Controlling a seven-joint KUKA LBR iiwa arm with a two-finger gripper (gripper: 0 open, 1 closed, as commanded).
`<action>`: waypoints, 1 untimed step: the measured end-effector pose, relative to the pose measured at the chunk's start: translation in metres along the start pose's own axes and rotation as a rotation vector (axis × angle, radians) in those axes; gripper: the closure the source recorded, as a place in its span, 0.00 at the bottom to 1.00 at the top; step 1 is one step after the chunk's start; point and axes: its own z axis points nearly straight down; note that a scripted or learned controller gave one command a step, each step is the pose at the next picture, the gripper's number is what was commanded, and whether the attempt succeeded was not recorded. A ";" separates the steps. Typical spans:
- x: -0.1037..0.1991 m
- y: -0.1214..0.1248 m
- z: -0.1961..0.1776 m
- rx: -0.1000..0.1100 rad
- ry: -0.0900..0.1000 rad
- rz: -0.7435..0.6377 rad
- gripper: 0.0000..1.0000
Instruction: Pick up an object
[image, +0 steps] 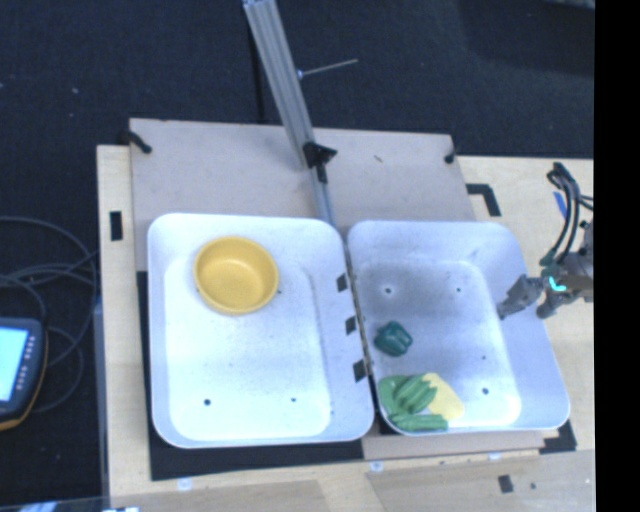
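Observation:
A yellow bowl (236, 274) sits in the upper left of the left bin (180, 400). In the right bin (500, 260) lie a small dark green object (392, 339) near its left wall and, at its front, a green ridged item (409, 395) on top of a yellow piece (443, 396). My gripper (527, 296) hangs at the right bin's right rim, well to the right of these objects, with nothing seen between its fingers.
A grey metal rail (287, 90) runs diagonally from the top down to the gap between the bins. A handheld screen device (15, 368) with cables lies off the bench at far left. Cables (565, 205) hang at the right.

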 end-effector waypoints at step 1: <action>0.000 0.000 0.000 0.000 0.000 0.000 0.00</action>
